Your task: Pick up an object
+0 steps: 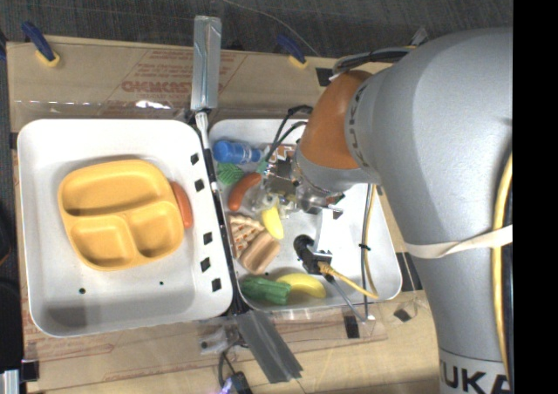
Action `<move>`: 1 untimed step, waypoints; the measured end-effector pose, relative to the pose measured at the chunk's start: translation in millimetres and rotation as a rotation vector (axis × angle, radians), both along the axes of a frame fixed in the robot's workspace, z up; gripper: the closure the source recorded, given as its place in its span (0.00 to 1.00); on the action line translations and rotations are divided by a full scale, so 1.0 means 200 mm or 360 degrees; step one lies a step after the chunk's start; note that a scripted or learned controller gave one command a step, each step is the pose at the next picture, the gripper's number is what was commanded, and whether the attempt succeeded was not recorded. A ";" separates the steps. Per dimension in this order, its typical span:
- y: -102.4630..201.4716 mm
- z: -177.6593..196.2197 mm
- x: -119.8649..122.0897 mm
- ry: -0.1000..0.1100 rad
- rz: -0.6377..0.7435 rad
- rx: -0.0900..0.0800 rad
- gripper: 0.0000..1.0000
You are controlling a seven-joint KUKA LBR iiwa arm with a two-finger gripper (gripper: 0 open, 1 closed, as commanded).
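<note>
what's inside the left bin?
In the left bin: a yellow divided tray, with an orange item at its right edge, partly hidden by the tray. Whatever lies under the tray is covered.

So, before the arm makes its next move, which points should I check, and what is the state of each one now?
1. Gripper above the right bin: ok.
2. Object between fingers: cannot tell.
3. Objects within reach, such as the blue bottle, hot dog and banana: ok.
4. Objects apart enough for a clean grasp: not ok, crowded along the bin's left side.
5. Yellow tray lying in the left bin: ok.
</note>
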State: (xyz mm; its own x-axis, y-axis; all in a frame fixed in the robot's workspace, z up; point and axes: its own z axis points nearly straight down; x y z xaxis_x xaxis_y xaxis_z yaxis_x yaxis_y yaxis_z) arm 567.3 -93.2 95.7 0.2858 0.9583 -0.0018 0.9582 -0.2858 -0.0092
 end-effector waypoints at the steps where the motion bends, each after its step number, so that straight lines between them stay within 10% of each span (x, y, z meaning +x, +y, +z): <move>1: 0.00 0.03 0.00 0.0008 0.0005 0.0001 1.00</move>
